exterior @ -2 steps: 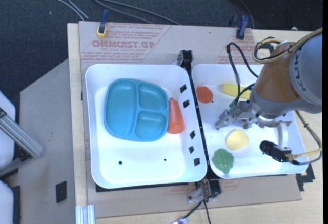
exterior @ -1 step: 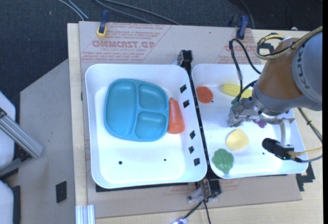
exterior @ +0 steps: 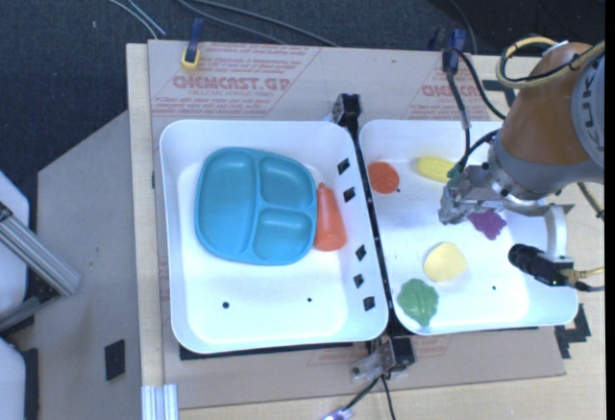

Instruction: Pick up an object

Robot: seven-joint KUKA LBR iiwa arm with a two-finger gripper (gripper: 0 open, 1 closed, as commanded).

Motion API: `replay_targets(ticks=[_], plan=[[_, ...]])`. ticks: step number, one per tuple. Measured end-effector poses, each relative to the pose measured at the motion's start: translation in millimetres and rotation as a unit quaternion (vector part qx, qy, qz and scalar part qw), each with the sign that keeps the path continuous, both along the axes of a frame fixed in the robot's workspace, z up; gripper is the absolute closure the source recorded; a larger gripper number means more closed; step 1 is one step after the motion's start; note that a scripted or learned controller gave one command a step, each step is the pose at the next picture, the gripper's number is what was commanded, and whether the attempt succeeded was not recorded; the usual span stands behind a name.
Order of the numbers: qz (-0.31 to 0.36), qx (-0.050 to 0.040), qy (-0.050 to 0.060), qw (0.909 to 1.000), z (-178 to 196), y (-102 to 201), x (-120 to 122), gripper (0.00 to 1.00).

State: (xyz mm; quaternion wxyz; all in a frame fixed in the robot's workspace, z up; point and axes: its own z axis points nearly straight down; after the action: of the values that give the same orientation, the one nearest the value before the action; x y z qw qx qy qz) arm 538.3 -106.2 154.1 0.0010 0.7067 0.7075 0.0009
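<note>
The gripper (exterior: 465,205) hangs low in the right bin (exterior: 461,317), at centre right of the frame, just beside the purple object (exterior: 488,223). Finger state: cannot tell. Nothing appears lifted; grasp and lift remain.
</note>
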Motion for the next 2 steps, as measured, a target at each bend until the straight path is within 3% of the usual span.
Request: replay_targets(ticks=[2], plan=[[0.0,-0.0003,-0.002,1.0,98,1,8,1.0]])
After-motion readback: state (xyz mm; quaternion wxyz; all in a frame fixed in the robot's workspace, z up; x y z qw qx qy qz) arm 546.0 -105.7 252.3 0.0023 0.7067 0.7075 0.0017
